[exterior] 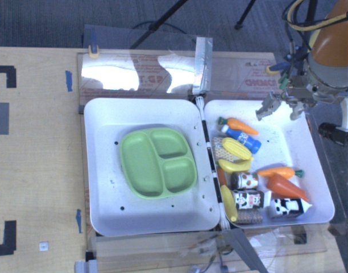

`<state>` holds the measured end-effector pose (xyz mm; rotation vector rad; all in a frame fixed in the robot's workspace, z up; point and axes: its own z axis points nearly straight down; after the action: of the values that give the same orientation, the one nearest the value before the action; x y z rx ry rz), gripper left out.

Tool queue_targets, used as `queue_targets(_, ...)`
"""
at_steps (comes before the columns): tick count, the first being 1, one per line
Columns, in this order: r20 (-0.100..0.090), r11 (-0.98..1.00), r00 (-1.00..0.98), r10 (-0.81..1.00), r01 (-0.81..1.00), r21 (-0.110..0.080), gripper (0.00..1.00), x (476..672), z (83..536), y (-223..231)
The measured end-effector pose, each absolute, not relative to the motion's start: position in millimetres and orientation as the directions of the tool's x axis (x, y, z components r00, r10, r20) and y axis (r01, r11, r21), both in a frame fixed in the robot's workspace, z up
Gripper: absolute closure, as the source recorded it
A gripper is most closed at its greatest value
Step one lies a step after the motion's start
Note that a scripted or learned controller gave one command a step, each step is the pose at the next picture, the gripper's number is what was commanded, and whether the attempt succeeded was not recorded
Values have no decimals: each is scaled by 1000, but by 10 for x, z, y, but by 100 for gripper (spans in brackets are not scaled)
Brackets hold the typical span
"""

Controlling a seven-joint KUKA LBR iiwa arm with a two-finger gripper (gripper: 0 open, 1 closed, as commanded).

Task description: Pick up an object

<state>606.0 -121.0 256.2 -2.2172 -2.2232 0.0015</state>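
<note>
Gripper: the gripper (282, 108) hangs over the far right corner of the right bin (319, 169). Its two fingers (265, 110) stand apart and nothing is between them.
Arm: grey, with the orange band (333, 44) up and right of the gripper.
Small carrot: an orange carrot (242, 125) lies just down and left of the gripper, near the far side of the right bin.
Blue bottle: a blue bottle with white cap (242, 138) lies just below this carrot, touching it or almost.
Corn: a yellow corn piece (237, 150) is farther below the gripper, to the left, beside the bottle.
Banana: a yellow banana (233, 165) lies under the corn, close to the bin's left wall.
Cans: a small can (247, 181) and a dark printed box (248, 200) are well below the gripper, in the middle of the bin.
Big carrots: two orange carrots (282, 178) lie almost straight below the gripper, well apart from it.
Milk carton: a black and white carton (288, 207) is at the near edge, the farthest from the gripper.
Left bin: the left bin (106, 209) is well to the left of the gripper and holds a green divided plate (158, 162).
</note>
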Motion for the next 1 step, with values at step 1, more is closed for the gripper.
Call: queue_targets(1,0,159,-159,987,987,0,0,6188,1484,-1246)
